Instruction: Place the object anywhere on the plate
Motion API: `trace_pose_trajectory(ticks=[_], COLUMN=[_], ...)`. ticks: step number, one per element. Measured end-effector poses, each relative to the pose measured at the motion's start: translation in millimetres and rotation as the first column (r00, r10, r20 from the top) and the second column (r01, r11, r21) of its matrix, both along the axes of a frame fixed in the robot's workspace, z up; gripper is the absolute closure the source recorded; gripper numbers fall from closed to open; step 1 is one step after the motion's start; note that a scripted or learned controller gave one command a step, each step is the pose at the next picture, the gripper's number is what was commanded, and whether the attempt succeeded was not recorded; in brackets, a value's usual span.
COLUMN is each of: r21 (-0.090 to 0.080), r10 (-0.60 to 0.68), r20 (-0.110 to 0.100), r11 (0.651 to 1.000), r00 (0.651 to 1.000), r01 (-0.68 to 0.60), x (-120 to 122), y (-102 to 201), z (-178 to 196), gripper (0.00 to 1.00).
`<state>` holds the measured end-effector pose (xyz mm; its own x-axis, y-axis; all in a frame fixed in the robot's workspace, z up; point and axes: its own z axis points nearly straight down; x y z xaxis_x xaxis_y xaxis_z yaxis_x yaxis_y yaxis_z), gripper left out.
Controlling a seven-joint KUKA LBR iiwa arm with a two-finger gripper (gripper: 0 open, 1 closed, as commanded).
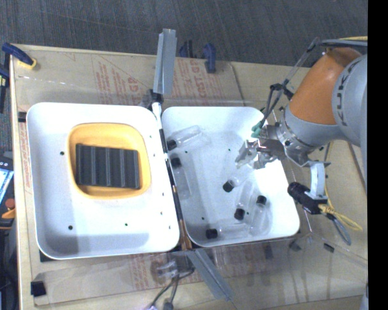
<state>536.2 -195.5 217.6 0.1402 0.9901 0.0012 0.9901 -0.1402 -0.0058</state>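
A yellow plate (108,133) with a dark ridged centre lies in the left bin (45,192). Several clear plastic vials with black caps lie scattered in the right bin (207,118): one (189,134) near the back left, one (181,181) along the left wall, and others (249,202) towards the front right. My gripper (251,155) hangs over the right bin's right-hand side, above and just behind the front-right vials. Nothing can be made out in its grasp.
The grey arm with its orange band (320,89) reaches in over the right bin's right edge. A metal divider (165,60) stands behind the bins. Clamps and cables lie on the bench around the bins.
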Motion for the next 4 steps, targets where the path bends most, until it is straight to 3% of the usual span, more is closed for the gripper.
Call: trace_pose_trajectory(ticks=[1, 2, 3, 4], r21=[0.0, -0.001, -0.002, -0.002], r10=[0.243, 0.22, 0.418, 0.418], r20=[0.002, 0.002, 0.004, 0.004], r11=[0.97, 0.975, 0.908, 0.908], r00=[0.97, 0.975, 0.908, 0.908], r01=[-0.243, -0.22, -0.418, -0.418], x=[-19.6, 13.3, 61.2, 61.2], y=[71.5, 138.8, 191.4, 191.2], z=[43.9, 19.0, -7.7, -7.5], gripper=[1.0, 1.0, 1.0, 0.0])
